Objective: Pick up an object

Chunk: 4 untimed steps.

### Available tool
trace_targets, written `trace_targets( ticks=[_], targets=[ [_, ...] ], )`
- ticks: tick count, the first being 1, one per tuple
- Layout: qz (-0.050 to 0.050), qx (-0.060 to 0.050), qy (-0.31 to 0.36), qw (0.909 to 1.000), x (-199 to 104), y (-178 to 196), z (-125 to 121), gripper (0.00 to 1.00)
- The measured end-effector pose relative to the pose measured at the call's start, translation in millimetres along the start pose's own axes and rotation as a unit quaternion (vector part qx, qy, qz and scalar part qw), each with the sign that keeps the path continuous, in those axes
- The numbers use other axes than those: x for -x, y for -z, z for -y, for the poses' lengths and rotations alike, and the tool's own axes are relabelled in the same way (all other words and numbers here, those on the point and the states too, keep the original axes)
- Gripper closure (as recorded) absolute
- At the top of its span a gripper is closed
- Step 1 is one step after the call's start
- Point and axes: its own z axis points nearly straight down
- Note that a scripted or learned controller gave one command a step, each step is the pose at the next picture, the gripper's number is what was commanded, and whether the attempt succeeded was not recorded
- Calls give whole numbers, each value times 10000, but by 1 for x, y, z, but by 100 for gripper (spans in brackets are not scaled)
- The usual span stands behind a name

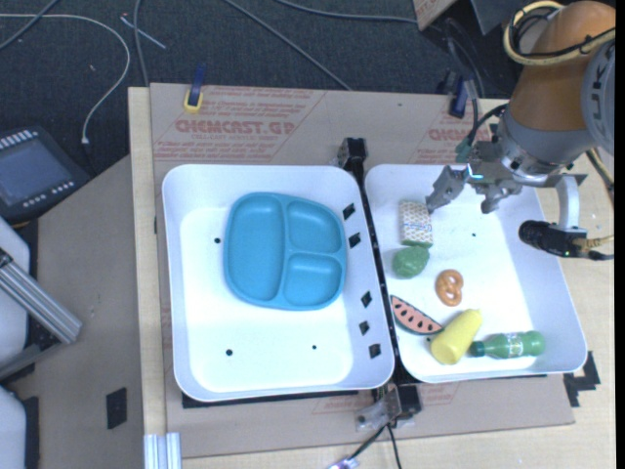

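Claw (pixel 467 191) spread apart, holding nothing, hovering over right bin (pixel 547 291) far end. Patterned block (pixel 416 223) just beside it; green lump (pixel 411 260), pretzel (pixel 449 286), watermelon slice (pixel 415 317), banana (pixel 456 336), bottle (pixel 508 344) nearer.

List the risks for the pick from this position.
1. The gripper, fingers spread and holding nothing, hangs beside the patterned block; a descent here may close on bare bin floor.
2. The watermelon slice, yellow piece and green bottle crowd together, so a grasp there may nudge its neighbours.
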Motion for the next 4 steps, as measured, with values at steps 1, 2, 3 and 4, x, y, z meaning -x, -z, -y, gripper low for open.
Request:
trace_targets(
  ticks=[1,2,3,4],
  targets=[
    [-2,-4,3,10000,-1,-42,0,0],
    [-3,-6,3,10000,-1,-86,6,0],
    [-4,28,1,10000,-1,-72,4,100],
    [7,54,7,10000,0,-28,4,100]
  ],
)
